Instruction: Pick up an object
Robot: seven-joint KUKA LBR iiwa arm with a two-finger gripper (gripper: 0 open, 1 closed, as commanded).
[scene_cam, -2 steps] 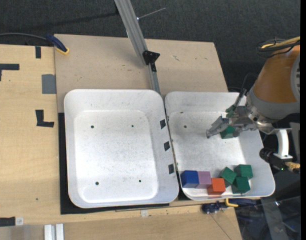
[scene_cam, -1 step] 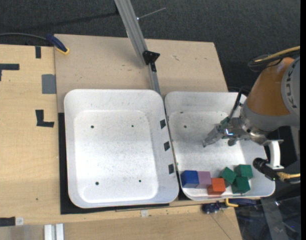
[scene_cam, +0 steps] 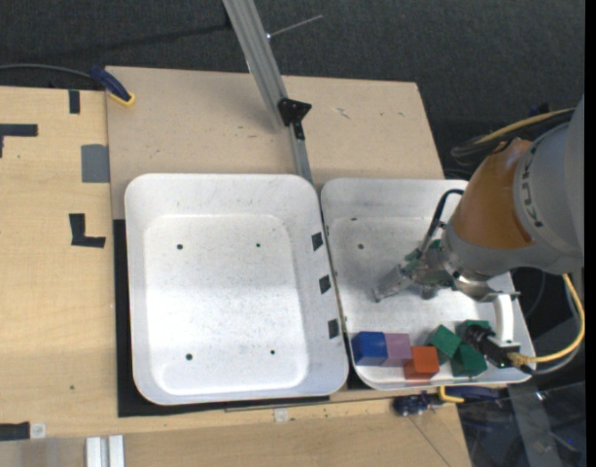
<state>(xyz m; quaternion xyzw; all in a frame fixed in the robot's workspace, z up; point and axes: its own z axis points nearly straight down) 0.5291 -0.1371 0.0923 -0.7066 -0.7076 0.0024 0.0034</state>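
The grey two-finger claw [scene_cam: 387, 288] hangs low over the bare floor of the right-hand shallow white plastic bin [scene_cam: 375, 212], its tip pointing toward that bin's left half. Whether it is open or closed cannot be told at this slant and size. Nothing is visible in its grasp.

Behind the claw, the arm's wrist carries a broad orange band [scene_cam: 490, 207], and the thick grey link [scene_cam: 562, 183] rises toward the right edge of the view.

The task's things sit well apart from the claw, crowded along the near edge of the same bin: a blue block [scene_cam: 369, 347] furthest left, a pale purple block [scene_cam: 399, 346] touching it, a small orange block [scene_cam: 423, 361] just beside that, and two dark green blocks [scene_cam: 455, 348] at the right end, close to the bin's near right corner.

The left-hand shallow white plastic bin [scene_cam: 142, 290] lies alongside, its rim overlapping the right one's. Both rest on a light wooden bench [scene_cam: 210, 115]. A slanted grey metal rail [scene_cam: 259, 47] crosses the bench from above, ending at the seam between the bins.
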